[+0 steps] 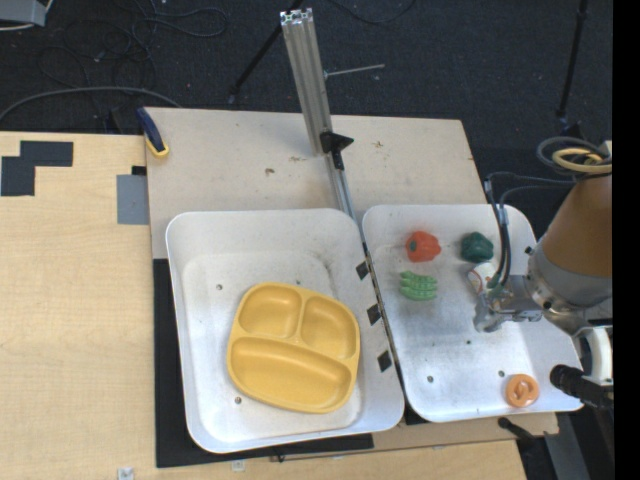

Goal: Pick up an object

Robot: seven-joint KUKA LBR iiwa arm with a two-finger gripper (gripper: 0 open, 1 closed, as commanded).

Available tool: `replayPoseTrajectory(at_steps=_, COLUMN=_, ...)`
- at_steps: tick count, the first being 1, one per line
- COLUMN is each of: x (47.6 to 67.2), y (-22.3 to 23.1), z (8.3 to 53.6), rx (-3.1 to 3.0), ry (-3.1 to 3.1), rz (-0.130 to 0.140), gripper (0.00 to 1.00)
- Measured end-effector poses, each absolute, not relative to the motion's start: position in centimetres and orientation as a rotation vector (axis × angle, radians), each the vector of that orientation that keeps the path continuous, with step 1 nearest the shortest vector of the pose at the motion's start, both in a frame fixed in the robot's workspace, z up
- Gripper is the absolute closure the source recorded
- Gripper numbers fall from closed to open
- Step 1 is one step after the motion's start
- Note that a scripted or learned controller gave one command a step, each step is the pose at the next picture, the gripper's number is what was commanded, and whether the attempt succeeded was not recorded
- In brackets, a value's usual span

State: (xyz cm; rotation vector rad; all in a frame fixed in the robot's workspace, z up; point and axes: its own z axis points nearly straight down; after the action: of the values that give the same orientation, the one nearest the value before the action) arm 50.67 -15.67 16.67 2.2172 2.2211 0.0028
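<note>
I work in a robotics lab. My claw (487,313) hangs over a plywood desk (70,298) bearing two white bins (190,258). Beyond it, an aluminium post (308,83) rises from a board, loose black cables (150,18) trail across dark floor, and toy food sits beside me as test props.

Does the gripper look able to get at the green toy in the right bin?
Probably yes. The gripper sits right of the green toy, with bare bin floor between them.
</note>
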Motion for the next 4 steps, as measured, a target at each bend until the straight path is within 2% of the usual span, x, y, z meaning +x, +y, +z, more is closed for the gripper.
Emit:
replayPoseTrajectory(at_steps=2, x=51.6, y=-15.6, z=26.5, rx=2.217, ry=2.221, rz=0.003, gripper=1.00)
replayPoseTrajectory(at_steps=3, x=53.5, y=-9.9, z=26.0, rx=2.217, ry=2.229, rz=0.000, gripper=1.00)
replayPoseTrajectory(at_steps=4, x=54.2, y=-5.0, z=24.4, rx=2.221, ry=2.229, rz=-0.004, gripper=1.00)
